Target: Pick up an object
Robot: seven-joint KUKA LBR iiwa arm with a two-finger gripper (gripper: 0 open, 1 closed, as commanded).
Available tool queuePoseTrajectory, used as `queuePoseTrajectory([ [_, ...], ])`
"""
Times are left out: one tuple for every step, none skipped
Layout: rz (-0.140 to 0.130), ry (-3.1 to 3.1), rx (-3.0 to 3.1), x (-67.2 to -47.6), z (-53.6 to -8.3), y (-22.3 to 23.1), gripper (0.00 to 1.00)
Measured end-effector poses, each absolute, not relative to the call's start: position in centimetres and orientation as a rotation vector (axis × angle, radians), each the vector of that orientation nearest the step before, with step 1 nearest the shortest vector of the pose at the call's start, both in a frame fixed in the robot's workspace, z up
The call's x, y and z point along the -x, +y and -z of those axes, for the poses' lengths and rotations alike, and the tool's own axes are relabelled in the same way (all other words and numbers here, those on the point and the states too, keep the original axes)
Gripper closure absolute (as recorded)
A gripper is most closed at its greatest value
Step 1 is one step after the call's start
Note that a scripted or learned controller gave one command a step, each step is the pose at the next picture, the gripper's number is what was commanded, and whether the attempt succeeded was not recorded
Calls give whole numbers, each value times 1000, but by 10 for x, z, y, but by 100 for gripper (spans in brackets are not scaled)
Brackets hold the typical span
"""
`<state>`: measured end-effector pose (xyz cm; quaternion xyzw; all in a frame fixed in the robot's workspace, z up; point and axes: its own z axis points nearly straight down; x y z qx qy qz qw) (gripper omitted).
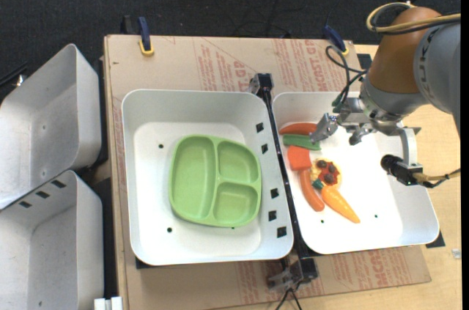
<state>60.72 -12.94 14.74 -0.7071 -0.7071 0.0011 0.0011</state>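
Gripper [344, 127] hangs right of centre over the right bin [410, 228], fingers spread wide with nothing between them. Toy carrots [333, 197] lie clustered at that bin's left side, just below-left of it, so the pick is not yet made.

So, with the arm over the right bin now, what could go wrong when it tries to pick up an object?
The small orange, red and green toy foods lie bunched together in the shallow white right bin, so the gripper might catch two pieces or push them apart. That pile also lies near the bin's left wall, which could block a clean descent. The black cable hanging below the wrist might snag.
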Motion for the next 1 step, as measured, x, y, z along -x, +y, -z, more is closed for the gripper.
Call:
queuePoseTrajectory([
  [7,-2222,2226,-610,-99,-129,0],
])
